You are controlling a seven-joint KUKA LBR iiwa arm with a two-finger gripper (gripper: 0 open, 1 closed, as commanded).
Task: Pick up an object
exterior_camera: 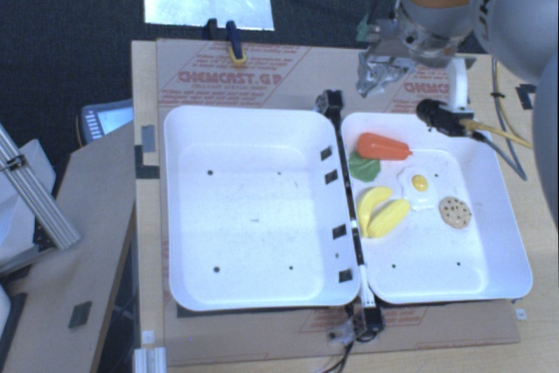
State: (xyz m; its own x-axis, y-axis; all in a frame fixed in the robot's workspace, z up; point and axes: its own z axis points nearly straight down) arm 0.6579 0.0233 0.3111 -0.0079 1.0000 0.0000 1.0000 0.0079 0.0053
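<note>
1. Camera view, arm: I see the gripper (381, 81) hanging above the bench, behind the back rim of the right bin (502, 275), not over any object. My read is that it's parked high and clear, with no descent started.
2. Fingers: they look drawn close together at the tips with nothing between them. The view is small and dark there, so I hold that loosely.
3. Task things all sit in the right bin, bunched in its rear-left half. I judge that clustering will matter: a pick on one risks nudging its neighbour.
4. Carrot (382, 146): one, orange, lying on its side near the back wall, its green leafy end (365, 167) just in front of it and toward the divider.
5. Bananas (383, 211): one yellow bunch, lying flat close to the divider between the bins. I count two fingers on it.
6. Fried egg (418, 185): one, flat, just right of the bananas, looks to be touching them. Flat, so I judge it a poor two-finger target.
7. Cookie (454, 211): one, flat, just right of the egg, standing slightly apart.
8. Left bin (175, 205): one; holds no toys.
9. Best candidate, in my judgement: the carrot. It's nearest the gripper and has the tallest profile.
10. Count: two bins, four toy foods, one arm.
</note>
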